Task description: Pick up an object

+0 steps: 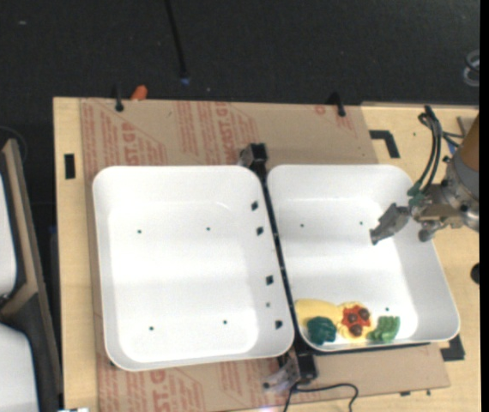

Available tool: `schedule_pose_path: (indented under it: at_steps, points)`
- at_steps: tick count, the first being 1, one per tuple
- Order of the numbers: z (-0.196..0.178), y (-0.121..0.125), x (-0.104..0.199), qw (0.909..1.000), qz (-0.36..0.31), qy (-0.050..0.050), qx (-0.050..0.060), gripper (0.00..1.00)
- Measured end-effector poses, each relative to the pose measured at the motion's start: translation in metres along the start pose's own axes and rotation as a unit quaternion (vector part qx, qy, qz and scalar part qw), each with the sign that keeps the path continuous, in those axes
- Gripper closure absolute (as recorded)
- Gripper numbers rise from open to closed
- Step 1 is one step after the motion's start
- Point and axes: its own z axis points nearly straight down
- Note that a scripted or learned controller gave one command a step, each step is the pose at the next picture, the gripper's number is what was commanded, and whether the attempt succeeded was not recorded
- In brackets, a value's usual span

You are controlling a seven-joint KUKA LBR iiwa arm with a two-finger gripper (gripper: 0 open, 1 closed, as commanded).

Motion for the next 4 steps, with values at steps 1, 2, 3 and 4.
schedule_pose_path:
  at_steps: [1, 2, 3, 4]
  points:
    - [0.123, -0.014, 0.065, 1.0000, -0.002, 0.001, 0.005, 0.00]
    - [0.083, -0.025, 0.016, 1.0000, 0.002, -0.001, -0.001, 0.00]
    - [0.178, 0.001, -0.009, 1.0000, 0.001, 0.001, 0.004, 0.00]
    - [0.174, -0.025, 0.061, 1.0000, -0.002, 0.001, 0.000, 0.00]
